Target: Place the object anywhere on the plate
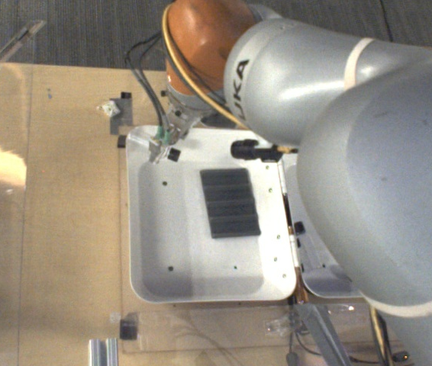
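A dark grey ridged plate [231, 202] lies flat in the middle of the left white bin [151, 273]. My gripper [160, 147] hangs over the bin's far left corner, well away from the plate to its upper left. A small green speck [160, 135] shows at the gripper's tip, and a small black bit [173, 155] sits right beside it. I cannot make out whether either one is held. The large grey arm with its orange band reaches in from the right and hides much of the scene.
The right bin [319, 280] is mostly hidden under the arm. Small black fixtures sit on the wooden bench left of the bin's far corner [123, 117] and near the front edge [128, 327]. The bin floor around the plate is bare white.
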`<state>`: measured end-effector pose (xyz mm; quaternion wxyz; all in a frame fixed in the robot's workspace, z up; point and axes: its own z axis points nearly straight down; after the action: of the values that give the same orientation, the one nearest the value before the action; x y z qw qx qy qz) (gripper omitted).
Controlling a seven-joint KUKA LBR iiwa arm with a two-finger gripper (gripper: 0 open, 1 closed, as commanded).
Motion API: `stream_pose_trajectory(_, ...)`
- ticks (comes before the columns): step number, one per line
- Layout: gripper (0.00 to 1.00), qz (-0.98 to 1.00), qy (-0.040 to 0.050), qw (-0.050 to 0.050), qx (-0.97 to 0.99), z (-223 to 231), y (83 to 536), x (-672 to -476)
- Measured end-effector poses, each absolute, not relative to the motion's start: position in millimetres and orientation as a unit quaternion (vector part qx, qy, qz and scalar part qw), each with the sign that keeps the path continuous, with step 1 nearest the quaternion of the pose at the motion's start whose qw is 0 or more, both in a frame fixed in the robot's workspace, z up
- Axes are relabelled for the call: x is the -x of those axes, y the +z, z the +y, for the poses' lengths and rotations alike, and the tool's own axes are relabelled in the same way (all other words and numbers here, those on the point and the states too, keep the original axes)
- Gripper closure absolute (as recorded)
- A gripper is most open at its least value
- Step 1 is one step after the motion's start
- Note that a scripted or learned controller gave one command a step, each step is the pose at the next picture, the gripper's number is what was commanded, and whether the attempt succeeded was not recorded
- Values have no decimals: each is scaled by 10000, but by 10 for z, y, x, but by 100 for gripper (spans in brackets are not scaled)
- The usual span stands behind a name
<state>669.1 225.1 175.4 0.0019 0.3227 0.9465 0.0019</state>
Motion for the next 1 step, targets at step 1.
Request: stream_pose_trajectory(1, 100, 9501, 6, 77, -3120, 2235, 919, -6141)
